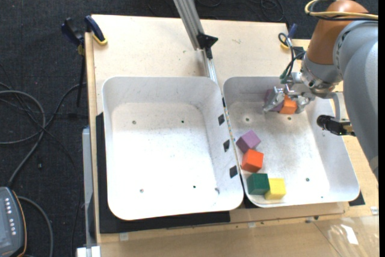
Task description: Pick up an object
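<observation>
Since the orange block (289,106) sits pinched between the fingers of the gripper (284,100) near the far end of the right bin (337,156), it looks light, stiff and flat-sided, best squeezed across two opposite faces, though its smooth surface may slip.

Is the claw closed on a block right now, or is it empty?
Closed on a block, it seems: the claw, over the right bin, has an orange block between its fingers. Cannot tell whether the block is lifted.
</observation>
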